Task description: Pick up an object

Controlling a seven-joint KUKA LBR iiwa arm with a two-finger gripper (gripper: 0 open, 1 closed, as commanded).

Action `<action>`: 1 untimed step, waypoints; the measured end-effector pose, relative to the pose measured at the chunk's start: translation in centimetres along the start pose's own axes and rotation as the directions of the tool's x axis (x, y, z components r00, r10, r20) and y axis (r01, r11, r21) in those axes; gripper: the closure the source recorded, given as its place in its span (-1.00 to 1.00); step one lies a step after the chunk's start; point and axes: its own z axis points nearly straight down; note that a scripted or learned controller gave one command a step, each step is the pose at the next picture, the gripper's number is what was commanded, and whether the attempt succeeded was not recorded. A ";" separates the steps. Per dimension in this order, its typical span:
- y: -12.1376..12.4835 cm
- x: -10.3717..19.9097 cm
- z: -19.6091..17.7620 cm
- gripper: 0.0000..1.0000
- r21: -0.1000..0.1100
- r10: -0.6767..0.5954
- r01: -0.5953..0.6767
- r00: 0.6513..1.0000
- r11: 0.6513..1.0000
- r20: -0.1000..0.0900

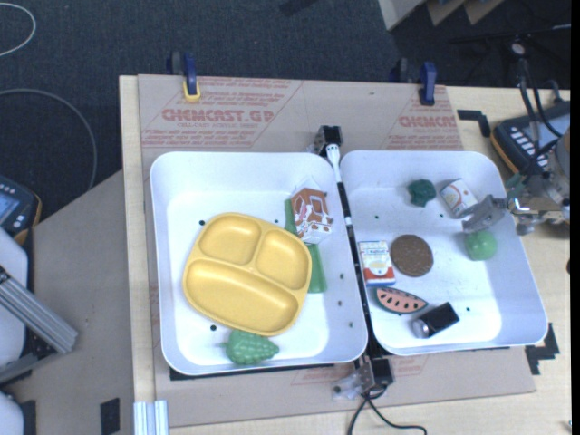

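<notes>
Entry: my claw (487, 214), fingers too blurred to tell spread from pressed, poised at the right bin's (517, 320) right edge just above the green ball (480, 246), likeliest pick, presumably lined up for descent.

My claw (485, 214) is dull grey metal, its short blocky fingers hard to make out clearly. Behind it my wrist is pale and silvery. Dark cables (535, 107) trail above it.

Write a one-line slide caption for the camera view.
Pincer hovers over the right bin near a green ball; the left bin holds a yellow divided tray.
</notes>
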 end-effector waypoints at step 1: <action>-1.7 7.9 15.6 -1.00 -0.003 -0.002 0.002 1.000 1.000 -0.004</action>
